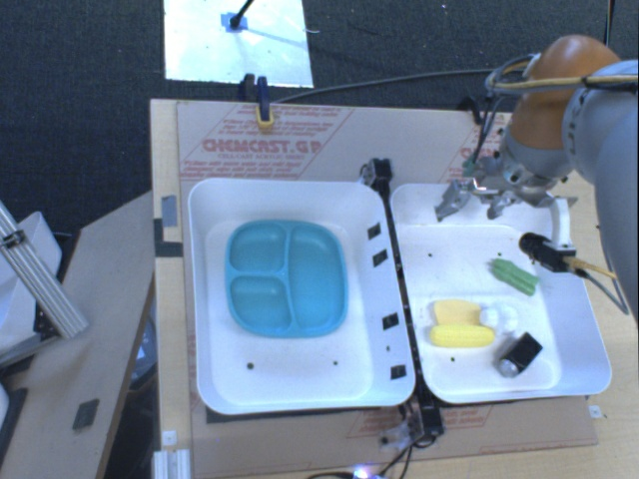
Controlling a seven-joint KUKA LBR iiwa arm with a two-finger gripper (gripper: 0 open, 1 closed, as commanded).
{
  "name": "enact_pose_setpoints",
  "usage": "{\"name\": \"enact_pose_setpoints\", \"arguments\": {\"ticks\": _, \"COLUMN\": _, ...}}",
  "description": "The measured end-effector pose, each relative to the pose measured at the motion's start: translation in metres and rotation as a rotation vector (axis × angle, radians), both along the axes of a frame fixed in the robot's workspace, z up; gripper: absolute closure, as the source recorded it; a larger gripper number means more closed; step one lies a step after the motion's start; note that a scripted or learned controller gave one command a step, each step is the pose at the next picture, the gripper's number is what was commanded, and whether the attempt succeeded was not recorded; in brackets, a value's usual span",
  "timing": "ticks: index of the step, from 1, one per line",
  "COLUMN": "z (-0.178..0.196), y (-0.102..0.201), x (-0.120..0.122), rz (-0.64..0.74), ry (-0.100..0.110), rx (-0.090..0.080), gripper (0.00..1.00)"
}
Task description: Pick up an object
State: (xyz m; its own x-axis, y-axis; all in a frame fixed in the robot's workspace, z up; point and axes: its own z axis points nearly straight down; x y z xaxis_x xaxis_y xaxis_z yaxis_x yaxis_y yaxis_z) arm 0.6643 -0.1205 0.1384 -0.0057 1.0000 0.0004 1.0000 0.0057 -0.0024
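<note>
Nothing is picked up yet, as far as I can judge. My tool (pixel 479 200) hangs over the far edge of the right bin (pixel 574 382), its fingers spread apart with nothing between them. So the grasp itself is all still ahead of me.

The things I could take lie toward the near half of that bin, well apart from my tool. A green piece (pixel 514 275) lies nearest, toward the right wall. Farther down there is a yellow block (pixel 456 313) with a yellow bar (pixel 462 336) touching its near side, a small white lump (pixel 498 316) just beside them, and a black and grey object (pixel 518 353) close to the near corner.

The left bin (pixel 215 387) carries a blue divided plate (pixel 288 276), which I am nowhere near.

What is left: choose one thing, move over it, come down, close on it, and lift. I would guess the green piece is the easiest, since it lies alone.
</note>
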Motion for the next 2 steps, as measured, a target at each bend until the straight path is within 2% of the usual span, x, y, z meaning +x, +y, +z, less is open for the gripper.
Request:
{"name": "enact_pose_setpoints", "arguments": {"ticks": 1, "z": -0.052, "y": 0.001, "x": 0.0, "rz": 0.001, "ry": 0.0, "rx": 0.0, "gripper": 0.0}}
{"name": "enact_pose_setpoints", "arguments": {"ticks": 2, "z": -0.037, "y": 0.001, "x": 0.002, "rz": 0.003, "ry": -0.008, "rx": -0.001, "gripper": 1.0}}
